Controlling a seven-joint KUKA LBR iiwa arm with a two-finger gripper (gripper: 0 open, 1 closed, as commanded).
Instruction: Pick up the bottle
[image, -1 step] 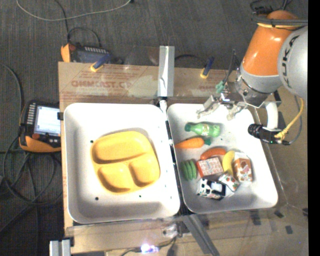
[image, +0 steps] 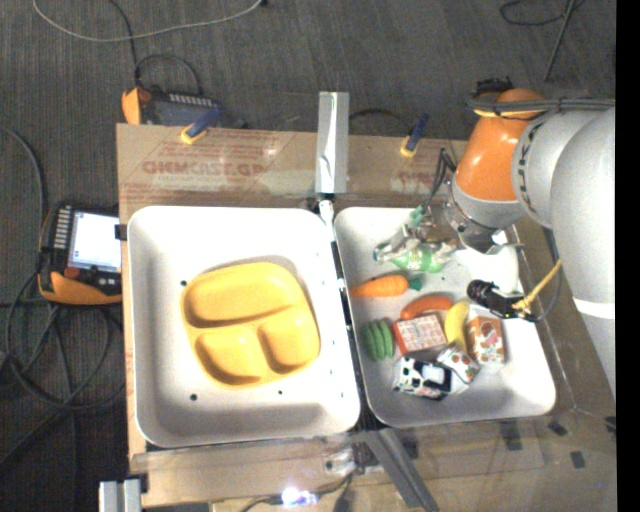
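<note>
- The pincer (image: 420, 235) is low in the upper part of the right bin (image: 535, 395), under the arm's orange band (image: 490, 165); its metal parts blend with what lies beneath, so it cannot be told from this view how it is set or whether anything is caught in it.
- Just at its 6 o'clock lies the bottle (image: 418, 260), green and partly see-through, on its side near the bin's back wall. Pincer and bottle overlap in the view, but whether they touch cannot be told.
- At 7 o'clock from the bottle rests a carrot (image: 380, 288); at 5 o'clock a red item (image: 432, 303) and a banana (image: 457, 322).
- Farther down sit a green ribbed piece (image: 377, 340), a small red box (image: 421, 332), a printed carton (image: 486, 342) and a black-and-white toy (image: 420, 378).
- At 9 o'clock, across the divider, the left bin (image: 150, 300) holds a yellow divided tray (image: 252, 322).
- Both bins stand on a desk covered with cardboard (image: 220, 170).
- The step in hand looks like the reach or the grasp itself, with no lift yet evident.
- The next move would call for a firm grip across the bottle's narrow body, then a straight rise clear of the carrot and the back wall; a smooth round bottle may roll or slip.
</note>
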